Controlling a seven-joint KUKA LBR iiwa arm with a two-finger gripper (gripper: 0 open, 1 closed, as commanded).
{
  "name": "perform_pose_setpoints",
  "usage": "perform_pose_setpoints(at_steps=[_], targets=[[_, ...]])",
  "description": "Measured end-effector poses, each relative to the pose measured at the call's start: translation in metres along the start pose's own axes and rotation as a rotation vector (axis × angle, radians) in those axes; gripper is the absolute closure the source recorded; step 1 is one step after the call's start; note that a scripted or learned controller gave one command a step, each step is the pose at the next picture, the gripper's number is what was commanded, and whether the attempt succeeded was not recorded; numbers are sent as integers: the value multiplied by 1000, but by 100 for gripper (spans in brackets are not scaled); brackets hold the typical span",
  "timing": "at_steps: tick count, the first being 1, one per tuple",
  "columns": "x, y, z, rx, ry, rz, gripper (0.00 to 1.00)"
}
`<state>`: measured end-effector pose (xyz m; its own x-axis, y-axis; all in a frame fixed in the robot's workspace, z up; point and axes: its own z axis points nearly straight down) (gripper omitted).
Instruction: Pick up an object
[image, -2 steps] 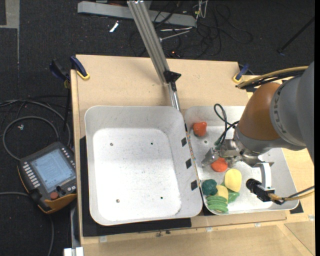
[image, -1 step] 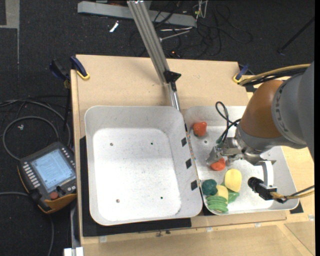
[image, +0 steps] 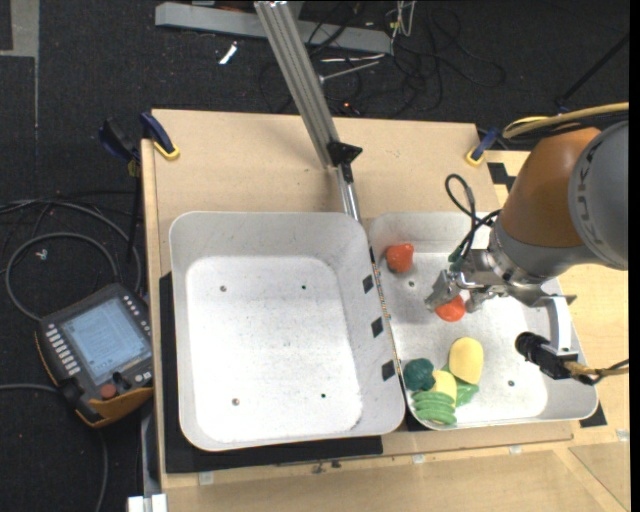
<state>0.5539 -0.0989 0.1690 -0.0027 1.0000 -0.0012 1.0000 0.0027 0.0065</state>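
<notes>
Pincer (image: 447, 297) over right bin (image: 560, 400) (wooden bench (image: 250, 160), dark floor (image: 60, 80)).

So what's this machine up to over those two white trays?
A grey and orange robot arm reaches in over the right-hand bin, trying to pick something up. Its gripper is down at a small red-orange object. Another red-orange piece lies nearby, and a yellow item sits with some green ones near the bin's front. Whether it has grabbed anything is unclear.
</notes>
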Motion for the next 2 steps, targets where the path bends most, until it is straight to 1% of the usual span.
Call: perform_pose_setpoints(at_steps=[1, 2], targets=[[6, 4, -45, 2, 0, -1, 100], [8, 2, -108, -1, 0, -1, 100]])
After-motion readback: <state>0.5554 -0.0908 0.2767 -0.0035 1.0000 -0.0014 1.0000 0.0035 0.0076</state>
